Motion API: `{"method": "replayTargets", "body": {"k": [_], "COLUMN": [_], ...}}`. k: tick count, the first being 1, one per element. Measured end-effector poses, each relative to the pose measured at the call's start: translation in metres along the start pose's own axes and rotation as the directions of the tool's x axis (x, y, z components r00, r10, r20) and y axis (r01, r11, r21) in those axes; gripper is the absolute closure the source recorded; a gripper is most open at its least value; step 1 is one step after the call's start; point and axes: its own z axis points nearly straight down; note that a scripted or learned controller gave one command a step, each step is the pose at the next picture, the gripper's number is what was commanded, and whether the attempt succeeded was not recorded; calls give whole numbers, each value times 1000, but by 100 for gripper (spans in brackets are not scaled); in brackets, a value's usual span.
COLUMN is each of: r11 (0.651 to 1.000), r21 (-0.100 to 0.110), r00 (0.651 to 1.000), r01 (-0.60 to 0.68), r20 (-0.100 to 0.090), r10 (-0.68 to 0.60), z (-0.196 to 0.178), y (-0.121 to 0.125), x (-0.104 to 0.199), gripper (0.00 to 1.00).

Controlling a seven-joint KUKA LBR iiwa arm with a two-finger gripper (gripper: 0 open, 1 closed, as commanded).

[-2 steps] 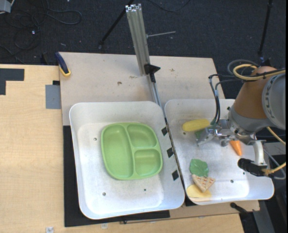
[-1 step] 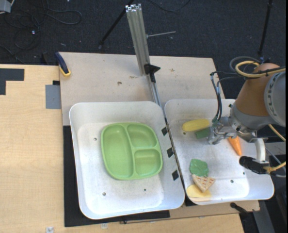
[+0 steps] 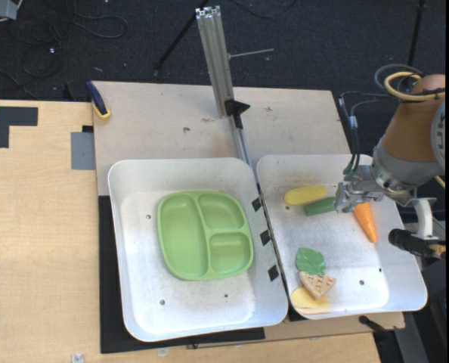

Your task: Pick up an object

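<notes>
The right bin (image 3: 391, 293) holds a yellow corn-shaped piece (image 3: 305, 196), a dark green oblong piece (image 3: 319, 207), an orange carrot (image 3: 366, 221), a green leafy piece (image 3: 310, 260), a tan wedge (image 3: 317, 284) and a yellow piece (image 3: 308, 299) beneath it. My gripper (image 3: 347, 200) hangs low over the upper middle of that bin, right beside the green oblong piece's right end and just left of the carrot. Nothing shows between its fingers.
The left bin (image 3: 134, 293) holds a green divided plate (image 3: 205, 234). An upright aluminium post (image 3: 215, 59) stands behind the bins. Black clips (image 3: 264, 237) line the seam between the bins. The arm's grey body covers the right bin's far right corner.
</notes>
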Motion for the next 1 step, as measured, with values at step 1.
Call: {"method": "replayTargets", "body": {"k": [1], "r11": [1000], "r21": [1], "r00": [1000], "r01": [0], "r20": [0], "r10": [0], "z": [-43], "y": [-4], "x": [0], "gripper": [100]}}
